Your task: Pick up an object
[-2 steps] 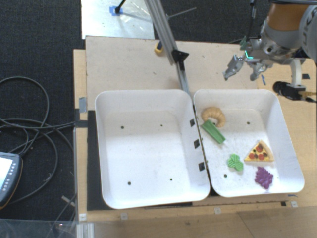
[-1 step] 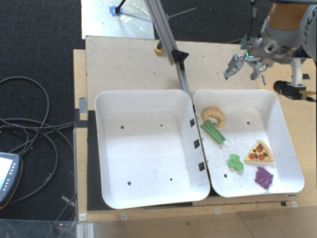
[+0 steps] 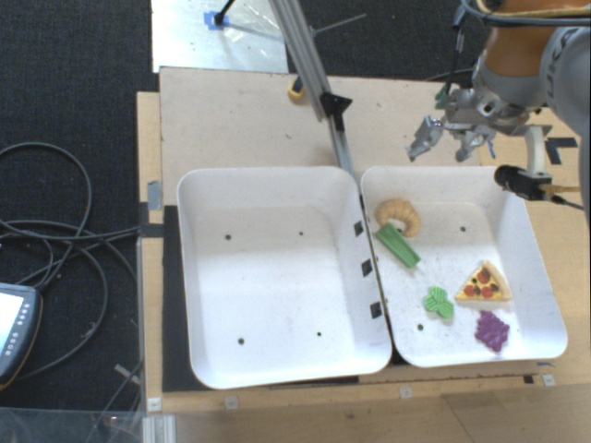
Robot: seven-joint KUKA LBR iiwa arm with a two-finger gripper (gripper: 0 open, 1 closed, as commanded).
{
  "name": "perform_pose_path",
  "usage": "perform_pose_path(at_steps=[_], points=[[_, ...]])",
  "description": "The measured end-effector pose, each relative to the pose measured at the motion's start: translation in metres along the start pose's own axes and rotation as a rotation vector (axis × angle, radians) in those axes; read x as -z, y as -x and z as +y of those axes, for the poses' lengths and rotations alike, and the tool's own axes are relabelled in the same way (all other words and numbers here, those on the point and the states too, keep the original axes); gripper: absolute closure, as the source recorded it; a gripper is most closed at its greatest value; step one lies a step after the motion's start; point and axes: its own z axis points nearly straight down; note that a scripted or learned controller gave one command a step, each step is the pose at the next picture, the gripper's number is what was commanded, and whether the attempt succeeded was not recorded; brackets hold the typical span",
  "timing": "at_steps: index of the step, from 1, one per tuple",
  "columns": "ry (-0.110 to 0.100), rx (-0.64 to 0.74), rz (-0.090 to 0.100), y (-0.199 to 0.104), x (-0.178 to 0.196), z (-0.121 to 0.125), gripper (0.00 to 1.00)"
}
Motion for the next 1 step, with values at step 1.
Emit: perform_pose_path(at_steps=[1], points=[[-0.003, -0.001, 0.0, 0.0028, -0.0605, 0.0053, 0.0]])
